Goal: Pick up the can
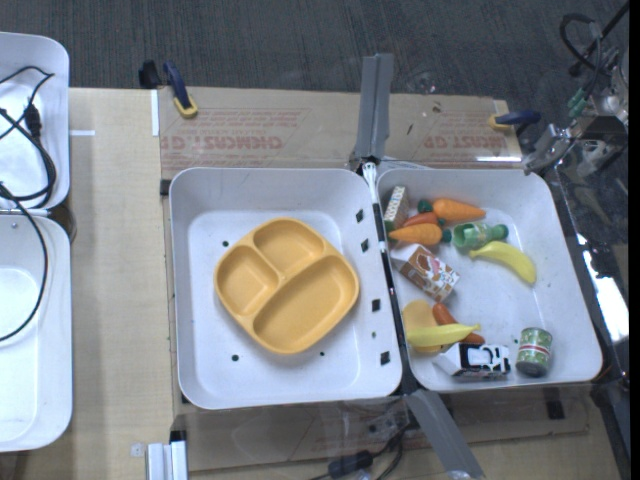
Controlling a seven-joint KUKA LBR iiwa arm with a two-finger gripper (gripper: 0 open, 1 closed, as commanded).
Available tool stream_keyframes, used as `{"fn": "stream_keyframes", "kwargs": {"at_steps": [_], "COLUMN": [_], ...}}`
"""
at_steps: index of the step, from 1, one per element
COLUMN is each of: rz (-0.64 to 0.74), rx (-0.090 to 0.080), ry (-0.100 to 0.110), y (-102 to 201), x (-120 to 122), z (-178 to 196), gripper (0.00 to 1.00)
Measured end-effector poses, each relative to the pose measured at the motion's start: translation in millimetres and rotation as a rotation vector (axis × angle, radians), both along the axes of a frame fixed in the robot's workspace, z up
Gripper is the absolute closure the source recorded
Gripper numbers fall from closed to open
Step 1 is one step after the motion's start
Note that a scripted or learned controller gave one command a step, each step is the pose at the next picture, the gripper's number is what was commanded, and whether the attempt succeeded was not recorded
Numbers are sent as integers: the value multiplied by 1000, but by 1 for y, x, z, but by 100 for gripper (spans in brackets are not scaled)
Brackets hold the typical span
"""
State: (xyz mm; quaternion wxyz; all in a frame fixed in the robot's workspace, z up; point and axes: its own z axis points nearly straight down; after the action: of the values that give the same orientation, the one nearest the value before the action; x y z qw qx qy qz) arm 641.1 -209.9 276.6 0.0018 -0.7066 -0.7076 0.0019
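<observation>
Where white plastic curves, a small cylindrical can (pixel 534 351) stands.

The can (pixel 534 351) stands upright in the near right corner of the right bin (pixel 575 268), green-labelled, silver-topped, just beside a black-and-white toy car (pixel 482 361)

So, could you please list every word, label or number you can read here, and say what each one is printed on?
Red lettering on the cardboard sheet behind the bins: printed upside down and mirrored from this camera, roughly "CHEMCO72 GP", not sure.
Same red print repeats right of the grey divider post: too faint to read.
Can label: too small to read.
Small carton: print blurred.
Black-and-white box: illegible.
</observation>
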Motion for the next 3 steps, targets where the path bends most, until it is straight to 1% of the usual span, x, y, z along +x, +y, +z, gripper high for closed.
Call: {"fn": "stream_keyframes", "kwargs": {"at_steps": [1, 2, 3], "rz": [116, 95, 192], "rx": [-2, -1, 1], "ry": [-2, -3, 0], "y": [15, 8, 10], "x": [19, 19, -46], "z": [60, 91, -30], "gripper": [0, 0, 0]}}
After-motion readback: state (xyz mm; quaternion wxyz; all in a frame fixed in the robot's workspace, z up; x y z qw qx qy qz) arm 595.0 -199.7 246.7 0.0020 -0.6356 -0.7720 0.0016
